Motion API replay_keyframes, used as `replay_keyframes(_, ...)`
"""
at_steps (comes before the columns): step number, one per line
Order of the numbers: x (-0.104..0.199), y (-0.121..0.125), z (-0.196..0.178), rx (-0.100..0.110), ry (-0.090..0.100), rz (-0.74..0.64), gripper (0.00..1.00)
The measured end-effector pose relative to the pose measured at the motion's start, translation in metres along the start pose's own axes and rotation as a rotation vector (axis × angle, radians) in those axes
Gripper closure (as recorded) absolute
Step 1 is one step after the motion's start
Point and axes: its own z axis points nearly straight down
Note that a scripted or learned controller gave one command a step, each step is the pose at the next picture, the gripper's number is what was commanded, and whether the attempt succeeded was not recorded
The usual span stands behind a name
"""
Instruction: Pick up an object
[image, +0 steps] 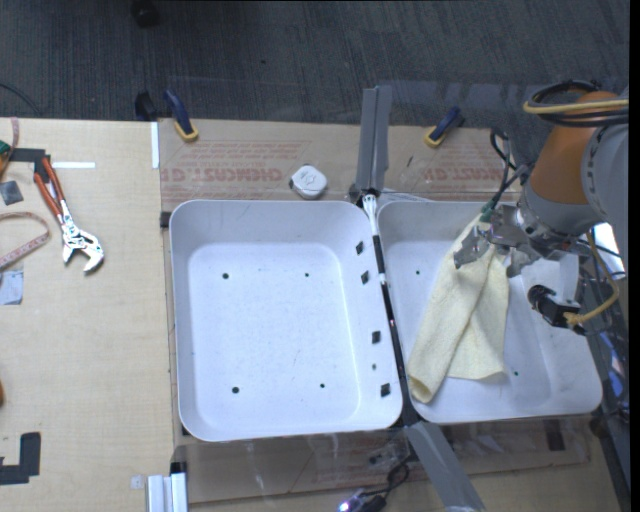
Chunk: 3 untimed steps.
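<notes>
The task is well begun but, in my judgement, not finished. The gripper is over the far part of the right bin, and the top of a pale yellow cloth is gathered up to it. The dark fingers seem to close on this bunched top edge, so the cloth appears to be held there, although the fingers are small in the camera view and I cannot see the contact with full certainty. From the gripper the cloth hangs and spreads toward the near left, and its lower end, with a folded corner, lies on the floor of the right bin close to the wall between the two bins. So the object is taken and partly raised, but much of it is not yet free of the bin; what is left is to lift it until no part rests on the bin floor. A limp cloth like this may slip out if only a thin edge is pinched. The arm comes in from the right, with its orange band over the far right corner of the right bin and the wrist turned down toward the cloth; some cables hang beside the wrist. The left bin has nothing in it that I can see. On the bench at the far left lies a wrench with orange handles, well apart from both bins.
</notes>
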Motion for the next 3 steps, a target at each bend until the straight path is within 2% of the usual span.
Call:
replay_keyframes(1,-0.038,0.048,0.005,0.0,0.0,-0.01,0.0)
replay_keyframes(2,-0.061,-0.041,-0.016,0.0,0.001,-0.096,0.0)
replay_keyframes(3,-0.074,-0.13,0.024,0.001,0.002,-0.378,0.0)
